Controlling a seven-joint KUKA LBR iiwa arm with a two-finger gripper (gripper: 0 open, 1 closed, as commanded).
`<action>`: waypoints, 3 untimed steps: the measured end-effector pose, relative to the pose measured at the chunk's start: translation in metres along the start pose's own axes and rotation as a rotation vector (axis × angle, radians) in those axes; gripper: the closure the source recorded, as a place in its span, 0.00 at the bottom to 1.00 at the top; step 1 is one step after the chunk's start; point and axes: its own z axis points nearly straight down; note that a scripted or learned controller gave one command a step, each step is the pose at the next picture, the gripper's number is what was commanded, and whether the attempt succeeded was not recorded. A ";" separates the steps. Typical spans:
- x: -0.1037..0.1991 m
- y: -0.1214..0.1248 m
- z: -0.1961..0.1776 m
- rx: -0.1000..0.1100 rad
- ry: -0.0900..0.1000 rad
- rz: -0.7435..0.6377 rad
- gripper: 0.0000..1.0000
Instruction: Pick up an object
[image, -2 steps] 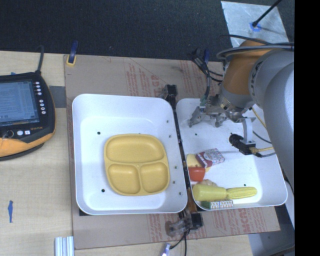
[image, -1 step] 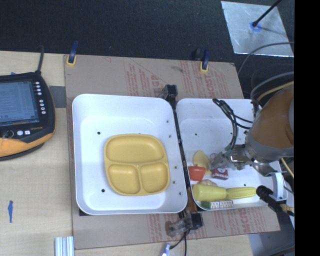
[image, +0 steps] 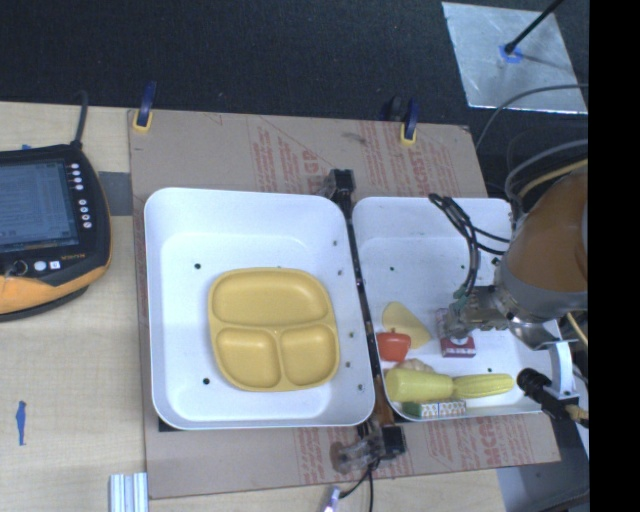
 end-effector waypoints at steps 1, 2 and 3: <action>0.000 0.000 0.000 0.000 0.000 0.000 0.00; -0.003 -0.018 0.026 -0.002 0.001 0.005 0.00; -0.040 0.034 0.026 -0.005 0.001 0.007 0.00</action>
